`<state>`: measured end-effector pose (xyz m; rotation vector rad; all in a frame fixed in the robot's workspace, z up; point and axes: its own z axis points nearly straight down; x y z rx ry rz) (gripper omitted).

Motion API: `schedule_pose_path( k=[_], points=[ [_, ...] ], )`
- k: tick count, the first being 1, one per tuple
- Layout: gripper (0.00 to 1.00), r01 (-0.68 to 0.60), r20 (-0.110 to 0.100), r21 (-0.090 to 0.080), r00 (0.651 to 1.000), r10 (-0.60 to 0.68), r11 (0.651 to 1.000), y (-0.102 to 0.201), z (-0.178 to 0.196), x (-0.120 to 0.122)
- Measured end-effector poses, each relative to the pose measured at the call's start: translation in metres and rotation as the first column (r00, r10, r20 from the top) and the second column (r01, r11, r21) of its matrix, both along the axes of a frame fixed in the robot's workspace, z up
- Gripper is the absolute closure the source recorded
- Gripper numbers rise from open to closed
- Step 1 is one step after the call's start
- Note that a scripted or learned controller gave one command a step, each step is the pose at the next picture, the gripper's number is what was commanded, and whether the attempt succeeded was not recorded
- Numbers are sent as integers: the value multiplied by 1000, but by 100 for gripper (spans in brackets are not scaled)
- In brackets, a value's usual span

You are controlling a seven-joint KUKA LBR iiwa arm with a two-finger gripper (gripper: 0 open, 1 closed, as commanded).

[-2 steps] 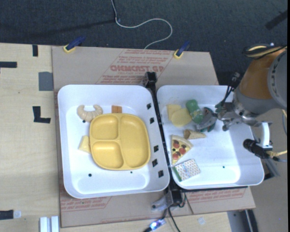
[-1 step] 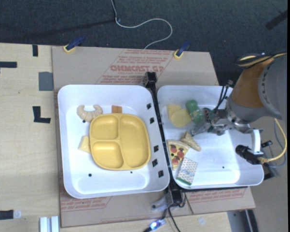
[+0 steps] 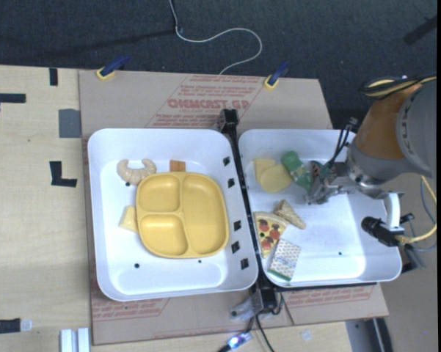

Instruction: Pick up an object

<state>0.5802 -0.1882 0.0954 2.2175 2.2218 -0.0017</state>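
Grey two-finger gripper point(image 3: 317, 184) sits low in the right white bin point(image 3: 352, 259), beside a green plastic object point(image 3: 292, 161); claw state indeterminate.

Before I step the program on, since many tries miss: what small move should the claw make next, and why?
Probably a short move toward the left bin and down. The claw sits in the right bin, just right of the green object and the yellow piece, with nothing visibly between its fingers. Those are the nearest things; the pizza slice lies farther off.
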Motion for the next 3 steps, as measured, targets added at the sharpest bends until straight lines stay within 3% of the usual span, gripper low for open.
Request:
schedule_pose_path(
  k=[2, 3],
  points=[
    [100, 2, 3, 1, 1000, -2, 1000, -13, 105, -7],
    [100, 0, 0, 2, 1000, 0, 1000, -12, 130, -6]
  ],
)
